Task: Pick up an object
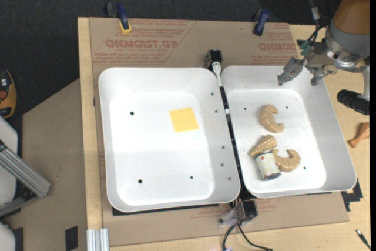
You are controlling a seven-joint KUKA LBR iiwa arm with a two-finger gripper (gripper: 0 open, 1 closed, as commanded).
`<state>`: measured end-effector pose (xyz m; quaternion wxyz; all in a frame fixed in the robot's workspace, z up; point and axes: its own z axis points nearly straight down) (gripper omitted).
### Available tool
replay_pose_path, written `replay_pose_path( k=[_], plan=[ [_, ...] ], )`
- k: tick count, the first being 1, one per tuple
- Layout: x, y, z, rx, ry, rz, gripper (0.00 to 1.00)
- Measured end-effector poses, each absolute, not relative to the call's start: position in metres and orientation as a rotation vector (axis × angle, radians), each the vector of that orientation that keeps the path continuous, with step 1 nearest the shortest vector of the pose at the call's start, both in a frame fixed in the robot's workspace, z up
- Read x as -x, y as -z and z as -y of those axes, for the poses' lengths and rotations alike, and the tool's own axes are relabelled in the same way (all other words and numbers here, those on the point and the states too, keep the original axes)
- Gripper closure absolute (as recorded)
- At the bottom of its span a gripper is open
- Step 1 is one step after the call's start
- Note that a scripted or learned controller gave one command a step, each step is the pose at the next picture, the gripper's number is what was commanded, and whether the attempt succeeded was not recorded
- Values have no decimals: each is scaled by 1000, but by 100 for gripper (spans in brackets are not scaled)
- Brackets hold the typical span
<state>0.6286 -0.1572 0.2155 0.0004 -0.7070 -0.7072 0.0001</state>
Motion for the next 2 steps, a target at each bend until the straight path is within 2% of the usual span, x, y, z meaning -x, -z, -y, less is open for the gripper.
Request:
replay_pose_path(
  k=[1,2],
  plan=[
    [-612,-77,141,2215,-6,2216,0],
    [-616,-96,143,2225,3,2223,100]
  ],
)
